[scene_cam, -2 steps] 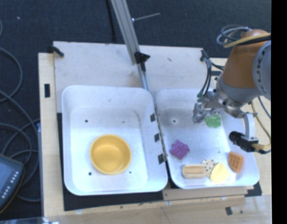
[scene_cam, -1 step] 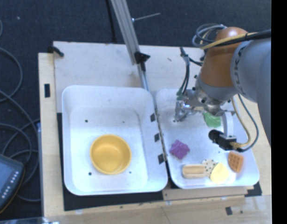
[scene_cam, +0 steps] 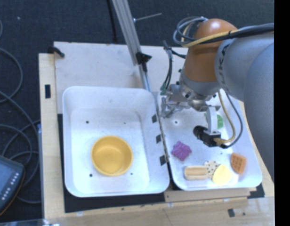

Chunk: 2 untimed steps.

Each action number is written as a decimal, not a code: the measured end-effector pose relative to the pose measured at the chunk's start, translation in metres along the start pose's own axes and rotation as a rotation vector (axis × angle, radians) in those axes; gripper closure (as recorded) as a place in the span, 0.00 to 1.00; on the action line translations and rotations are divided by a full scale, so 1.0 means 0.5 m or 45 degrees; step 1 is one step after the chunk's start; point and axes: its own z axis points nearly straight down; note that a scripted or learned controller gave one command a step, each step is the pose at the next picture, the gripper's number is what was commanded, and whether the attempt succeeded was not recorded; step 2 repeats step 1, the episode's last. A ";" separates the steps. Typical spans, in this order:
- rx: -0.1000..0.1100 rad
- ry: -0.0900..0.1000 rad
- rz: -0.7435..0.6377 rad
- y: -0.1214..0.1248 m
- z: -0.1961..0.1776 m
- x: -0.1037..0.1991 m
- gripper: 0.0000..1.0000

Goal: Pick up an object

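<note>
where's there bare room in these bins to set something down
Left bin: bare floor all around the yellow bowl, widest along the far side. Right bin: crowded along its near edge by the purple piece, bread stick and waffle.

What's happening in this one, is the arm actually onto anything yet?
Not visibly. The grey arm with the orange band reaches in over the right white bin, its gripper near that bin's upper left corner. Nothing shows between it and the objects lower down: a purple knobbly toy, a tan bread-like roll, a yellow wedge and an orange waffle piece. The left white bin holds a yellow round bowl.
</note>
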 end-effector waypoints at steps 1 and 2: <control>0.000 0.000 0.000 0.024 -0.026 0.099 1.00; 0.000 0.000 0.000 0.024 -0.026 0.099 1.00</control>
